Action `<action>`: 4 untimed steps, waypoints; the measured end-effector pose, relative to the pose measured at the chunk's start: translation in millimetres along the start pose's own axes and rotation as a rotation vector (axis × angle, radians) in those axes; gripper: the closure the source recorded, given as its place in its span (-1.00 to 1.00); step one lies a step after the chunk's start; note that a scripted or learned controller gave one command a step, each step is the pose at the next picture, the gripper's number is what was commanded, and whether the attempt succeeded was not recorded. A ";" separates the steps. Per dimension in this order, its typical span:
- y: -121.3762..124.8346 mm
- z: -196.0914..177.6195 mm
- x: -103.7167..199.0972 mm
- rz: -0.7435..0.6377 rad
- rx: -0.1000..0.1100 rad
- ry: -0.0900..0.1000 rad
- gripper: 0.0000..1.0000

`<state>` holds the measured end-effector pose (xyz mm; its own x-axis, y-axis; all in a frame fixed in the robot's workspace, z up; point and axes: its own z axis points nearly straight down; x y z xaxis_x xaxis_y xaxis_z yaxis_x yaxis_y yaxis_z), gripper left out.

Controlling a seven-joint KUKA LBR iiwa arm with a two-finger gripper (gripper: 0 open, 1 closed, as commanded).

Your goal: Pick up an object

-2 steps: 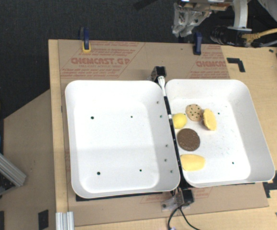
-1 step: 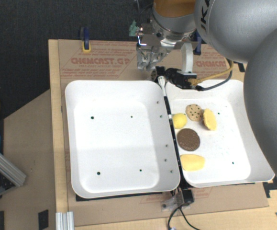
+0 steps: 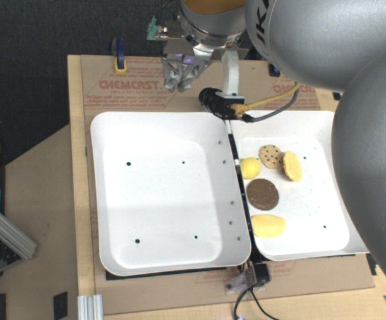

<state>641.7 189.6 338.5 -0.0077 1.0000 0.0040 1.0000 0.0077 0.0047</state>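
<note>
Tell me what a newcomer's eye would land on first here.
The big grey arm fills the upper right, its gripper hanging above the bins' far edge. In the right bin, a cluster of small foods draws the eye: a dark brown cookie, a speckled cookie and three yellow pieces.

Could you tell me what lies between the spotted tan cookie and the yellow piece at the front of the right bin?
In the camera view, a dark brown round cookie lies between the spotted cookie and the front yellow piece.
</note>
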 end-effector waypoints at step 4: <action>25.3 -51.0 -81.1 0.016 -0.005 -0.005 1.00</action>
<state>667.4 108.5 389.3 0.0082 1.0000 -0.0013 0.9999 -0.0082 0.0094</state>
